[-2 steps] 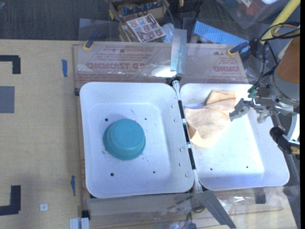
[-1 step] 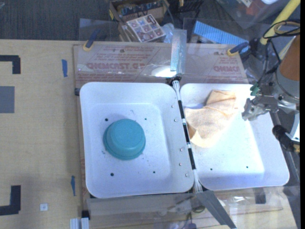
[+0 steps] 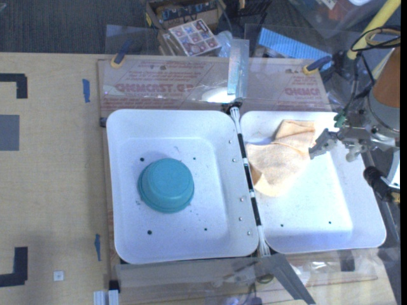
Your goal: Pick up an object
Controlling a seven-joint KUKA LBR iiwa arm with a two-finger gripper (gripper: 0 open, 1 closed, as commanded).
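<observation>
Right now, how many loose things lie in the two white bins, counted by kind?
Bowl: 1, the teal bowl upside down in the left bin.
Cloth: 1, the tan cloth in the right bin.
Total: 2.

Two bins side by side, walls touching. Gripper point(image 3: 336, 146) sits over the right bin point(image 3: 331, 227), toward its far right part. Cloth point(image 3: 280, 161) lies in the right bin just left of the gripper, reaching to that bin's left wall; whether they touch is unclear. Bowl point(image 3: 166, 184) sits upside down in the left bin point(image 3: 127, 132), well left of the gripper and slightly nearer the camera.
</observation>
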